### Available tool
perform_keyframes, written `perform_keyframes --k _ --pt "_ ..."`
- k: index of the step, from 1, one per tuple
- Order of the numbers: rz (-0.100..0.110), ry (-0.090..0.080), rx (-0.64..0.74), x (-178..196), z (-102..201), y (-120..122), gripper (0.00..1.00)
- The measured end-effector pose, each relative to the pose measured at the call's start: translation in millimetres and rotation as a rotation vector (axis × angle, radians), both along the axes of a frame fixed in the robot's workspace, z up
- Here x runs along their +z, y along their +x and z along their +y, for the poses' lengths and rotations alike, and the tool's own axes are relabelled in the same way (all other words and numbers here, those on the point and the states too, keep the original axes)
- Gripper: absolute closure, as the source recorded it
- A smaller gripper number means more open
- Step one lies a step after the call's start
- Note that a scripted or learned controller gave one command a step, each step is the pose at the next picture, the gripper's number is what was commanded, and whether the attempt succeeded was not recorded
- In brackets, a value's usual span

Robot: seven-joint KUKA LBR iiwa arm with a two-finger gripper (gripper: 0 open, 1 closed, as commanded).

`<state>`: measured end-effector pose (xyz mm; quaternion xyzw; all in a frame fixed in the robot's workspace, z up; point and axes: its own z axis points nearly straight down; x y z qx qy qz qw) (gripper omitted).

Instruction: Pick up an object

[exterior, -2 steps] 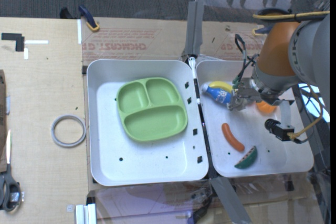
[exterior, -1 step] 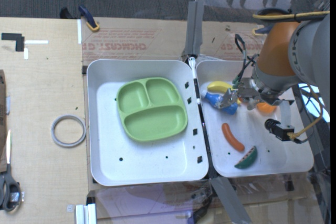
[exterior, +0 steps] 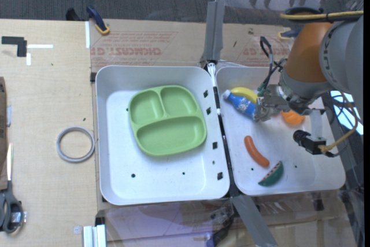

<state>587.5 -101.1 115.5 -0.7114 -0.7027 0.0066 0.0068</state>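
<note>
Over the right bin (exterior: 324, 179) I see the gripper (exterior: 263, 111) at the blue bottle (exterior: 241, 103) (jaw state: cannot tell), beside the banana (exterior: 243, 92).

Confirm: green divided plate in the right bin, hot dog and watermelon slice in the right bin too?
Not quite. The camera view shows the green divided plate in the left bin. The hot dog and watermelon slice are indeed in the right bin.

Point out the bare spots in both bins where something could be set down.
Left bin: bare floor in front of the green divided plate. Right bin: a bare strip between the hot dog and the bin's left wall. It is crowded around the gripper, blue bottle and banana.
</note>
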Motion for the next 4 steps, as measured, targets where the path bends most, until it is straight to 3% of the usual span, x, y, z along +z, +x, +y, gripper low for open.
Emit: perform_keyframes --k 1,2,3,4 --pt "0.001 0.000 0.000 0 0 0 0.00" --pt "-0.015 0.000 0.014 -26 4 41 0.00" --pt "-0.007 -0.001 0.016 -21 3 39 1.00" --pt "-0.014 -0.001 0.014 73 72 16 1.00"
